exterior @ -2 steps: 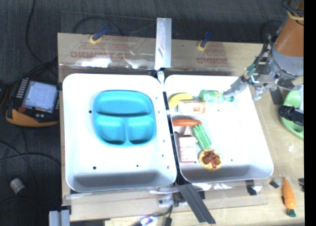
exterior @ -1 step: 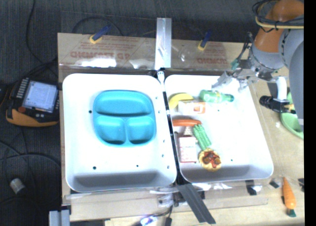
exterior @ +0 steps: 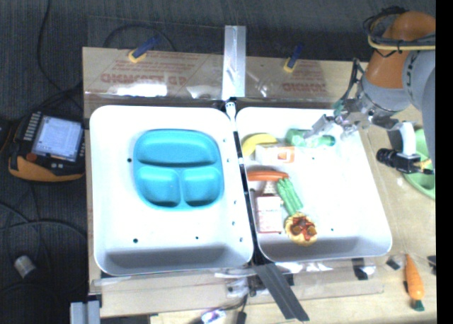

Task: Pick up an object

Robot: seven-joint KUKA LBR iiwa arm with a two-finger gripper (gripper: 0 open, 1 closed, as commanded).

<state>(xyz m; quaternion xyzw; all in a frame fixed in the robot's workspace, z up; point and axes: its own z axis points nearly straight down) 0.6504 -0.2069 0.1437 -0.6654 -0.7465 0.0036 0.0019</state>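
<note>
The two-finger gripper (exterior: pixel 333 122) hangs over the far right corner of the right white bin (exterior: pixel 354 195), at the end of the grey arm with the orange band (exterior: pixel 396 54). Its tip is just beside a green and clear object (exterior: pixel 310 136); whether the jaws are apart or closed, and whether they hold something, I cannot tell.

The other objects lie along the left side of this bin: a yellow banana-shaped toy (exterior: pixel 256 141), a white box with an orange mark (exterior: pixel 276 153), a red-orange long piece (exterior: pixel 267 174), a green ribbed stick (exterior: pixel 289 194), a white and red packet (exterior: pixel 268 213) and a round red and yellow piece (exterior: pixel 301 227). The print on the box and packet is too small to read.

The left white bin (exterior: pixel 113 230) holds a blue plastic tray with three compartments (exterior: pixel 177 167). Behind the bins, red mirrored writing on the brown board (exterior: pixel 152 75) is not readable.
</note>
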